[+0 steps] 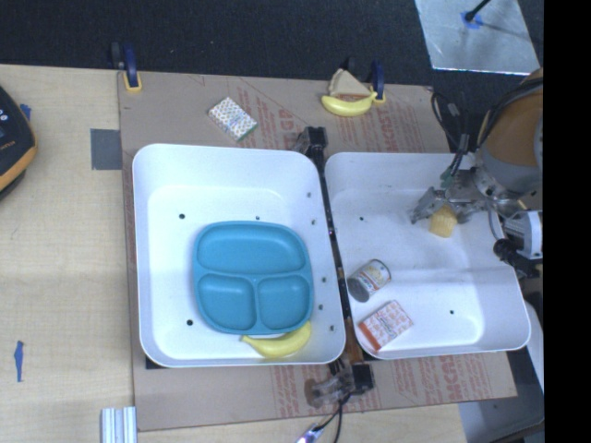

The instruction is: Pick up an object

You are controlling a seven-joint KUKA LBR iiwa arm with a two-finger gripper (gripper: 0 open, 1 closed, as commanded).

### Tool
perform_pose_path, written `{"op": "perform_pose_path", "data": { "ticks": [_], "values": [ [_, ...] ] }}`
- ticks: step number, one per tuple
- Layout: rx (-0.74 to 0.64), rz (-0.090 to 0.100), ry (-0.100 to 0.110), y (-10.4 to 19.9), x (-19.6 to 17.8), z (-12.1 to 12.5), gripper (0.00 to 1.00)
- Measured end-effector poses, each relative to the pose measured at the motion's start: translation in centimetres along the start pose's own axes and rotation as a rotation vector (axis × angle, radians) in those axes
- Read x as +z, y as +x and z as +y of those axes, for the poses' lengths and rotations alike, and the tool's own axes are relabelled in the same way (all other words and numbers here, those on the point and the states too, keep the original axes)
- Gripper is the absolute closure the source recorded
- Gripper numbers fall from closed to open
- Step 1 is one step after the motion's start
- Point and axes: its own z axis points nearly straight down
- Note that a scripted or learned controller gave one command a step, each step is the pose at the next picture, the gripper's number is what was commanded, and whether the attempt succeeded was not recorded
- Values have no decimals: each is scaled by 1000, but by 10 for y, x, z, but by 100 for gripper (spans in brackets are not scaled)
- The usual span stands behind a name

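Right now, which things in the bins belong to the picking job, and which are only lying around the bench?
For the job:
gripper
yellow object at the gripper
can
packet
banana
blue tray

Lying about:
second banana above the bins
patterned packet

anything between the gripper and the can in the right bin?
Camera view: the gripper sits at a small yellow object in the right bin. From there down-left to the can the stretch is bare white bin floor.
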Motion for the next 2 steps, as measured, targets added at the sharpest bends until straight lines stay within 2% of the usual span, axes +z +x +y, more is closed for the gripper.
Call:
{"op": "perform_pose_path", "data": {
  "ticks": [1,2],
  "values": [
    [-3,-1,-1,0,-12,1,100],
    [0,1,-2,69,-58,14,100]
  ]
}}
